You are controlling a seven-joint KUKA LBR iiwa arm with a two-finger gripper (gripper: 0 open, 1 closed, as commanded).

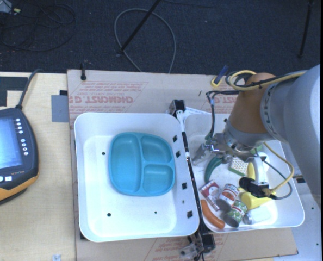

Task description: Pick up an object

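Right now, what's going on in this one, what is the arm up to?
The grey arm with the orange band reaches in from the right, its wrist low over the right-hand shallow white bin. That bin holds a jumble of small items, among them a hot dog toy, a small can and a yellow piece. The left-hand white bin holds a blue divided plastic plate. Nothing is visibly lifted yet.

Red print on the cardboard sheet (112,94) under the bins, at twelve o'clock from the left bin (91,200), stands upside down and appears to read "CHEMCAST, G…"; I cannot be sure. Smaller red lines beside it are illegible.
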